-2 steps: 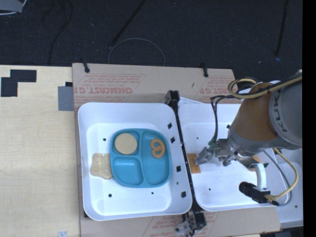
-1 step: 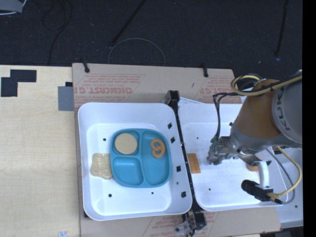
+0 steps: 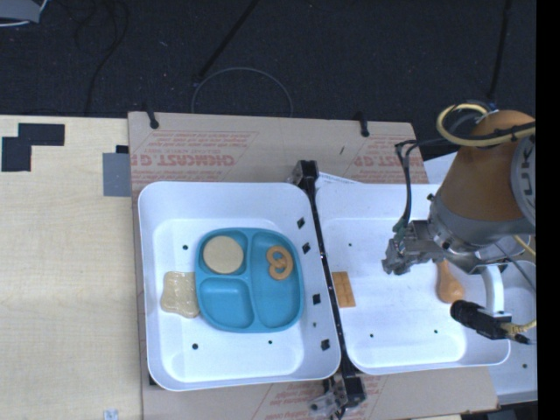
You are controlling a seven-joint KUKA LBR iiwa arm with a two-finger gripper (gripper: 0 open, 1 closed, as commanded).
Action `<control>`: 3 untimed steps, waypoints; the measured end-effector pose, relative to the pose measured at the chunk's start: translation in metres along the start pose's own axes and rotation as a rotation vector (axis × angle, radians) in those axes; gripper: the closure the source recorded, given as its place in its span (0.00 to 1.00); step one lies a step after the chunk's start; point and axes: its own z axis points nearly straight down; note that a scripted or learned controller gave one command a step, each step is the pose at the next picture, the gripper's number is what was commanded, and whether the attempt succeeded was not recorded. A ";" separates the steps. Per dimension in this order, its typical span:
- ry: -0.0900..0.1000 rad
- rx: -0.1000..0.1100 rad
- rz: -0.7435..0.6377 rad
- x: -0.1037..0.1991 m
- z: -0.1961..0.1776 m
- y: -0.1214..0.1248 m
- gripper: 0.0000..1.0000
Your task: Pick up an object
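Nearest the lens, low in the left bin [image 3: 166, 357], a blue divided plate [image 3: 249, 309] carries a round tan cookie [image 3: 222, 255] in one compartment and a pretzel [image 3: 279, 262] in another, with a pale cracker-like piece [image 3: 179, 293] touching the plate's left edge. Further right, an orange block [image 3: 342, 289] lies in the right bin [image 3: 411, 357] near the divider. Beyond it the gripper [image 3: 398, 259] hangs over the bin floor with nothing visibly between its fingers, whether spread or clenched I cannot tell, and a tan object [image 3: 449, 284] lies partly under the arm [image 3: 481, 182].

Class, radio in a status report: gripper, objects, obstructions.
Gripper low over right bin. Orange piece lies left of it, untouched. Blue tray in left bin. Path unobstructed.
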 end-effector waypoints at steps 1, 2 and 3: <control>0.001 0.004 0.001 -0.001 -0.014 0.000 1.00; 0.003 0.008 -0.002 0.047 -0.013 -0.013 1.00; 0.003 0.008 -0.003 0.096 -0.007 -0.019 1.00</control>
